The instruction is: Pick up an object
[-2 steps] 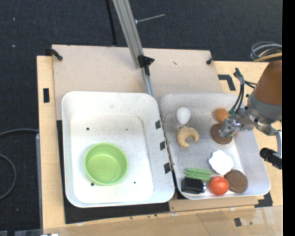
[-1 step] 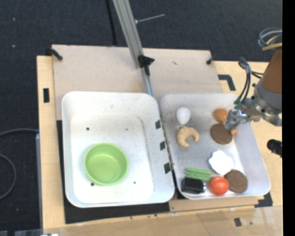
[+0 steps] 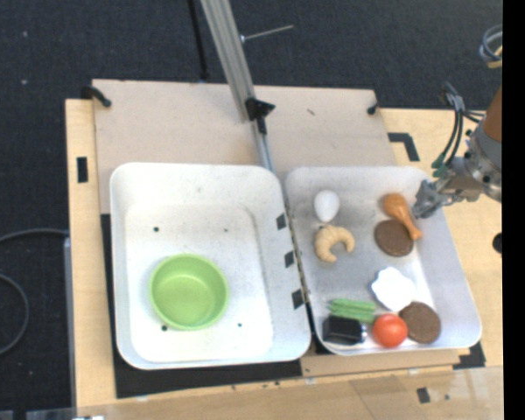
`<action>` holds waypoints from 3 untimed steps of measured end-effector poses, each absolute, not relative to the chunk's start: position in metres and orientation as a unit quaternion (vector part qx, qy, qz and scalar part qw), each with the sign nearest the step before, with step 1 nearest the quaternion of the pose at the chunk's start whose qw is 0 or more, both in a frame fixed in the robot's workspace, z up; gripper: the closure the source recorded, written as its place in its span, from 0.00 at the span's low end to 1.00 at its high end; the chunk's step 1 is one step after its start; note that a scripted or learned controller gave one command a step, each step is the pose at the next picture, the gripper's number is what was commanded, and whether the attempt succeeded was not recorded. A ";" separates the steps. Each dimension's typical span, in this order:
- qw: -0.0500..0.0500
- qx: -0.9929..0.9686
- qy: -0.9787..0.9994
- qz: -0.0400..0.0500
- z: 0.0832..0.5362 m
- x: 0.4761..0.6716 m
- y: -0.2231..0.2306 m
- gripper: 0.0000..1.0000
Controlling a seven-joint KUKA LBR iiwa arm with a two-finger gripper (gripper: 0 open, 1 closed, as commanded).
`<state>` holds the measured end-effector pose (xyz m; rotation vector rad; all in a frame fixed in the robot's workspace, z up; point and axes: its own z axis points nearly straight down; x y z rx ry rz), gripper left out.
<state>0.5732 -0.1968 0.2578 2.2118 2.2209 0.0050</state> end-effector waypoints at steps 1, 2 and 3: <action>0.001 0.705 0.709 0.000 0.247 0.558 -0.149 1.00; 0.000 0.705 0.709 0.001 0.250 0.538 -0.097 1.00; 0.000 0.705 0.710 0.001 0.240 0.535 -0.045 1.00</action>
